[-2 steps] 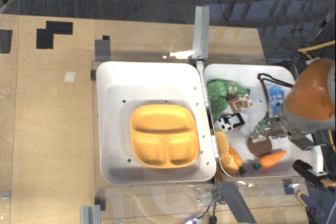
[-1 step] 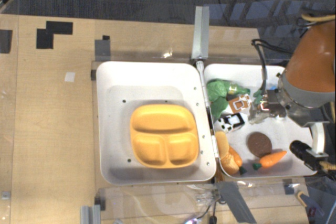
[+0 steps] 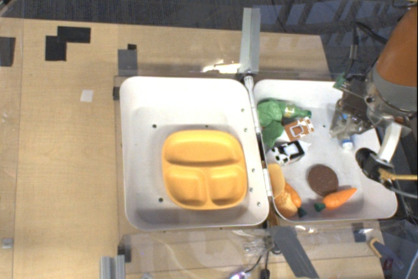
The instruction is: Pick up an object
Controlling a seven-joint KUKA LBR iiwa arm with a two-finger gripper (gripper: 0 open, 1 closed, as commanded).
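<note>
The gripper (image 3: 344, 124) hung over the right bin's (image 3: 372, 206) far right side; whether it was open or closed could not be told. That bin held a carrot (image 3: 338, 198), brown disc (image 3: 322, 179), green toy (image 3: 270, 112) and small box (image 3: 298, 129), its label unreadable. The left bin (image 3: 140, 140) held a yellow tray (image 3: 204, 168).

No legible text, labels, brands, or numbers. The small orange-and-white box (image 3: 298, 129) in the right bin (image 3: 366, 202) carries printing too small to read.
</note>
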